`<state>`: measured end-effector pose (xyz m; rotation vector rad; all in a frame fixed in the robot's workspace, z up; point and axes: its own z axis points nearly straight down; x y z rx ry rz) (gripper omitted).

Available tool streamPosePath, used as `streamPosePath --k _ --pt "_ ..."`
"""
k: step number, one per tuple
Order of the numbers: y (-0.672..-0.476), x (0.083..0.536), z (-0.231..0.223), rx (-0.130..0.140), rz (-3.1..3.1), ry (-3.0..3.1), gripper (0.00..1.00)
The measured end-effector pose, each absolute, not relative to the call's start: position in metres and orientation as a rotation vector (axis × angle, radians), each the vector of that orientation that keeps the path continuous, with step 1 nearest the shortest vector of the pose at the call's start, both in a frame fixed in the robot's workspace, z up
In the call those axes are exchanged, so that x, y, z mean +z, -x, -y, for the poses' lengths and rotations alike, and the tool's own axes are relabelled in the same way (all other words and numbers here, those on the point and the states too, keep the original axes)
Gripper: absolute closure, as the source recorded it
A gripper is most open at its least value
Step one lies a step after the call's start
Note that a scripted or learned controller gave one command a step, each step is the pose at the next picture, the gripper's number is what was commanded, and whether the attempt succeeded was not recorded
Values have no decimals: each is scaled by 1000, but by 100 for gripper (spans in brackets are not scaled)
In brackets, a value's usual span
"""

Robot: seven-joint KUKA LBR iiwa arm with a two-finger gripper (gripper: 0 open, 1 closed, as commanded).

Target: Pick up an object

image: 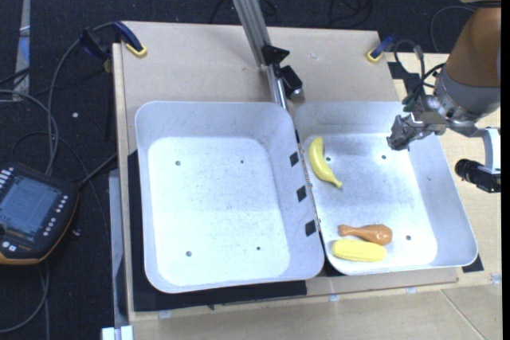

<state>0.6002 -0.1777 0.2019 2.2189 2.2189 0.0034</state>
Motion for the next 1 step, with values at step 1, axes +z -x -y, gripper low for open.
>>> streamPosePath --k 1 --pt "-599 265 177 5 -2219 -2217 100"
